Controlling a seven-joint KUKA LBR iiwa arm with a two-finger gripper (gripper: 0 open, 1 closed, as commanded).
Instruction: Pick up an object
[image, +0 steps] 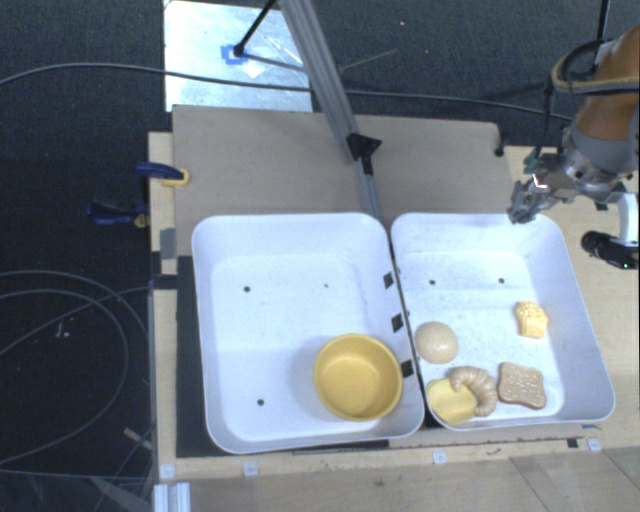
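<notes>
Nearest, at 6 o'clock in the left bin (230, 250): a yellow bowl (358, 376), upright. At 5 o'clock, in the right bin (570, 270): a yellow wedge (449, 402) touching a croissant (476, 387), a toast slice (522, 385) just beside. Slightly farther: a pale round bun (436, 342), then a small yellow piece (532, 319) at 3 o'clock. Farthest, at 2 o'clock over the bin's far right corner: the pincer (522, 208), clamped on nothing visible, opening impossible to tell. Tabletop (270, 160) beyond.

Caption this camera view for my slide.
Gripper above right bin's far corner; bowl in left bin.
</notes>
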